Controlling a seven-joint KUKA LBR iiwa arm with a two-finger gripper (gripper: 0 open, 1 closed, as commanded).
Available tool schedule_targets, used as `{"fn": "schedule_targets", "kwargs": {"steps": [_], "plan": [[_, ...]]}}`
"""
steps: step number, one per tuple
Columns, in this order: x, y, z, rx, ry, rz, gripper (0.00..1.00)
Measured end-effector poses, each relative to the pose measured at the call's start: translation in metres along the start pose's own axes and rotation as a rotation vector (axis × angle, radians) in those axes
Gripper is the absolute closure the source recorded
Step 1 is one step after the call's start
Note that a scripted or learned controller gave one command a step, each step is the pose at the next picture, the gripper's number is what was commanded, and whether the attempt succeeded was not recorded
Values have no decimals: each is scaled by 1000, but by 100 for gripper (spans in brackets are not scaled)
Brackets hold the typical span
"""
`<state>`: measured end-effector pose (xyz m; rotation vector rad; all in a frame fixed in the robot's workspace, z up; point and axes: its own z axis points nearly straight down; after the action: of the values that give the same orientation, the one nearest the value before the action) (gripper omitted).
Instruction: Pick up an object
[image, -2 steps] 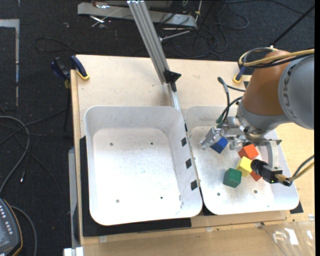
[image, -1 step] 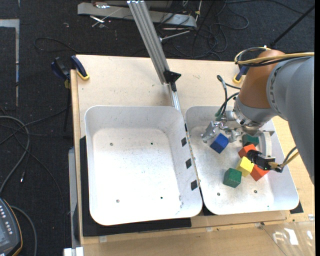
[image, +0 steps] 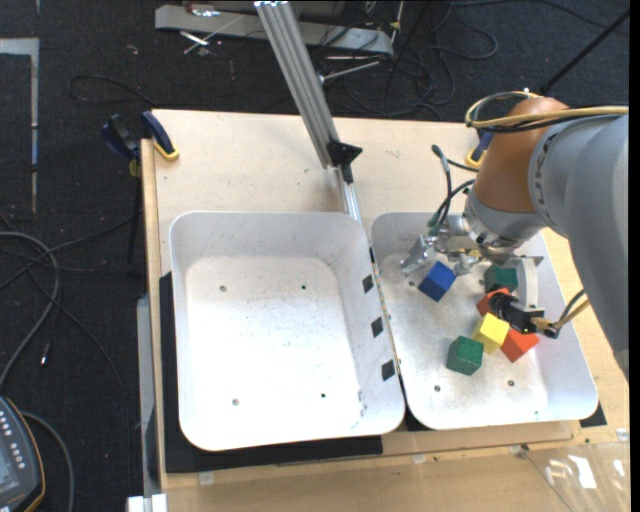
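While the arm reaches in from 3 o'clock, its gripper sits low over the right bin, toward that bin's 11 o'clock. Blue cube lies right at the gripper tip; can't tell if it's between the fingers or just below them, and can't tell whether the claw is spread or pressed together. Green cube sits near bin center. Yellow cube touches an orange-red cube at its 4 o'clock. Dark green block at 3 o'clock of the blue cube. Left bin alongside.
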<state>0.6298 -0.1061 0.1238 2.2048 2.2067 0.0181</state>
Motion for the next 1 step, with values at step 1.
{"fn": "schedule_targets", "kwargs": {"steps": [1], "plan": [[3, -2, 16, 23, 7, 2, 0]]}}
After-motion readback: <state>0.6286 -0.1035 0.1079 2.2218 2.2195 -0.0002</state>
